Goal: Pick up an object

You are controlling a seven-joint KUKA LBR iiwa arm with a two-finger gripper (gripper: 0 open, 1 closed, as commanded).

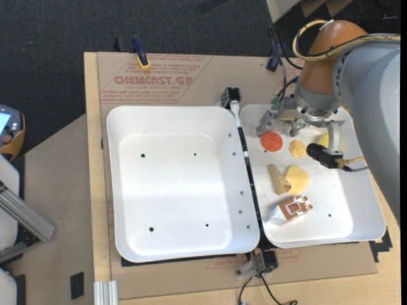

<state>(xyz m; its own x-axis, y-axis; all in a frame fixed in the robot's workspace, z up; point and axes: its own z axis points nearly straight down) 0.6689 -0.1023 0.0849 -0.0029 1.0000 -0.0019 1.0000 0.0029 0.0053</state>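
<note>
A: Where's the gripper (284, 121) sitting?

B: It's hanging low over the far end of the right bin (356, 224), arm coming in from the right. The orange band (325, 56) is blocking most of the wrist, so I can't tell how the tool is set, wide or narrow. Nothing is showing as held.

A: Candidates?

B: All are lying in that bin. The red round piece (272, 142) is just beside the tool, nearest. A small yellow lump (297, 148) is sitting next to it, a bigger yellow chunk (297, 178) nearer the camera, touching a tan stick (276, 178). An orange-and-white packet (294, 208) is lying nearest the camera.

A: Why hovering there?

B: I'm guessing it's lining up on the red piece, since that one is lying apart from the clump. The left bin (127, 189) isn't involved.
</note>
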